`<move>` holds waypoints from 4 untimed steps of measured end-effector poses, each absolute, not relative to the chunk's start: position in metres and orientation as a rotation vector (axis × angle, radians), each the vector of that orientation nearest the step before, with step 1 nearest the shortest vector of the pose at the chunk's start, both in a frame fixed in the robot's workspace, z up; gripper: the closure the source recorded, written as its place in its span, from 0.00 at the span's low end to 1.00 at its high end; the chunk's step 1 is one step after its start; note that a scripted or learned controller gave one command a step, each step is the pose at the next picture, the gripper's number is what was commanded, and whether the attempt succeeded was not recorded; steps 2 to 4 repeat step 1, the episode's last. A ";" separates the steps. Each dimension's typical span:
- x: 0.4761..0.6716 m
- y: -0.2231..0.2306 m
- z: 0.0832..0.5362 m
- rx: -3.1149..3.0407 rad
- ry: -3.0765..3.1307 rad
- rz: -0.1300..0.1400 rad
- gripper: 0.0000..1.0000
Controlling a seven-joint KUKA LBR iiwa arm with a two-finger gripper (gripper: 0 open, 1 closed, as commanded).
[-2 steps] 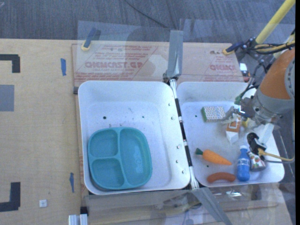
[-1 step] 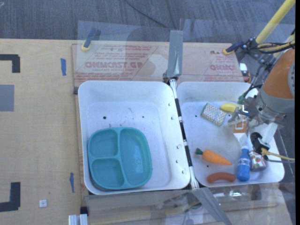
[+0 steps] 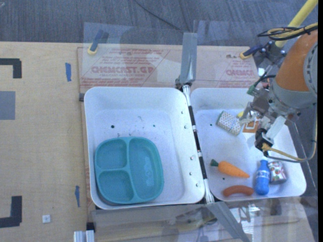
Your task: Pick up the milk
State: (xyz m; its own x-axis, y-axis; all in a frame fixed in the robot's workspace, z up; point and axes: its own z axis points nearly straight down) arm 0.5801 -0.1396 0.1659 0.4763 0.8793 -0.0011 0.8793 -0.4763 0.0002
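Fingers: cannot tell how far apart, or whether anything is held.
Gripper (image 3: 261,126): over the right bin (image 3: 298,188), toward its far right.
Milk (image 3: 262,176): blue bottle, near-right corner of that bin (beside a can (image 3: 276,171)).
Others: carrot (image 3: 232,169), sausage (image 3: 238,190), box (image 3: 229,122).
Left bin (image 3: 101,102): teal tray (image 3: 129,170).

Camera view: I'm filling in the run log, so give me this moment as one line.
gripper: over right bin | patterned carton, likely the milk: lying in right bin, view-left of gripper | teal tray: in left bin
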 end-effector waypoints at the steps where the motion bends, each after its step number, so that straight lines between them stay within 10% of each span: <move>1: 0.581 -0.139 0.176 2.695 1.609 -0.002 1.00; 4: 0.581 -0.139 0.176 2.695 1.609 -0.002 1.00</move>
